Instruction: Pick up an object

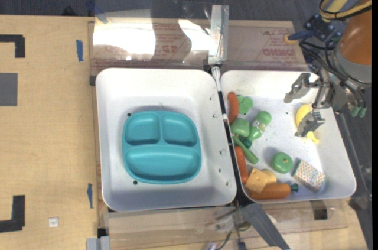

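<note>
My gripper (pixel 305 107) hangs over the right part of the right bin (pixel 342 154), open, with its two fingers spread apart. A small yellow banana-like toy (pixel 304 117) lies on the bin floor just under the nearer finger (pixel 315 120); I cannot tell whether that finger touches it. Nothing is clamped between the fingers. Other toys lie in the same bin: a green apple (pixel 282 161), an orange carrot (pixel 276 190), a yellow wedge (pixel 260 178), a patterned block (pixel 309 175), a red sausage (pixel 233 104) and several green pieces (pixel 242 127).
The left bin (pixel 112 95) holds a teal divided plate (pixel 160 145). A clear plastic sheet and a metal divider (pixel 217 36) stand behind the bins. Cables (pixel 331 6) hang off the arm at the upper right. Bare bin floor lies around the gripper.
</note>
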Robot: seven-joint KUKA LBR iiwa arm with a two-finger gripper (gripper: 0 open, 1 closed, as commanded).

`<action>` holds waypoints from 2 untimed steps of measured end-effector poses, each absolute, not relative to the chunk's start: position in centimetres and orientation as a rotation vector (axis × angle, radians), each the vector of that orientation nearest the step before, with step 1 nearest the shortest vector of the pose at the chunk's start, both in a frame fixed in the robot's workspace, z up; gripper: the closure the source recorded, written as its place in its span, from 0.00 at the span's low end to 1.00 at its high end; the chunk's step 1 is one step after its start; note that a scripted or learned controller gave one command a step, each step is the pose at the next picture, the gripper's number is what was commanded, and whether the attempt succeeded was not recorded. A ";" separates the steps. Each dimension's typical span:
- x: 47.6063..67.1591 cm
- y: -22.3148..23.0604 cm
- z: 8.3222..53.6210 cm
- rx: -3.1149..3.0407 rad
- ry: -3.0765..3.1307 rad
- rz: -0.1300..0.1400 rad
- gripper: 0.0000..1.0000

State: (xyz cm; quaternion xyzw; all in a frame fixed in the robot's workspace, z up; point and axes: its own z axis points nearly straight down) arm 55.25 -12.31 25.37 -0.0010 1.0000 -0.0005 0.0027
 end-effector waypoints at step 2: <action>60.0 -11.7 8.9 -0.378 3.108 -0.002 0.00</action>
